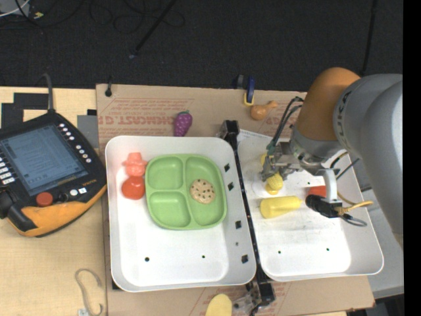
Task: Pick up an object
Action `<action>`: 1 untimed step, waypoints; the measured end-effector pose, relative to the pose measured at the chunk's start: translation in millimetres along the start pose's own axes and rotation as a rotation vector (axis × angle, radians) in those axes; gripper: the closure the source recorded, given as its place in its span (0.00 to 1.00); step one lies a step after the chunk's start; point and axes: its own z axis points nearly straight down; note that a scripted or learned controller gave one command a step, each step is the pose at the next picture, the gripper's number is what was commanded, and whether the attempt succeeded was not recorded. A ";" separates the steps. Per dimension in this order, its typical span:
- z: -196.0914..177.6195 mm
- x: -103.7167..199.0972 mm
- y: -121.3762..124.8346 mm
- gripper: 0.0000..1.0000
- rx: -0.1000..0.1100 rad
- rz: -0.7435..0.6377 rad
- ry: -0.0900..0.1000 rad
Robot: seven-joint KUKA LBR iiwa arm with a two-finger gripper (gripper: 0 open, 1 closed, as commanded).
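Reaching down into the right bin (355, 255), the gripper (271, 171) is being lowered onto a small yellow toy (273, 184) at about ten o'clock in that bin. How it is set cannot be told. Next, the toy is probably needing to be squeezed and lifted.

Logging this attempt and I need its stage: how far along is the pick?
Done: the arm has reached the right white bin. In hand: the two-finger gripper sits right over a small yellow round object; whether it grips is unclear. Left: lifting it. The yellow oblong piece lies untouched alongside.
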 end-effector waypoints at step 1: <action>-54.2 -7.1 -8.5 1.00 0.004 0.007 0.002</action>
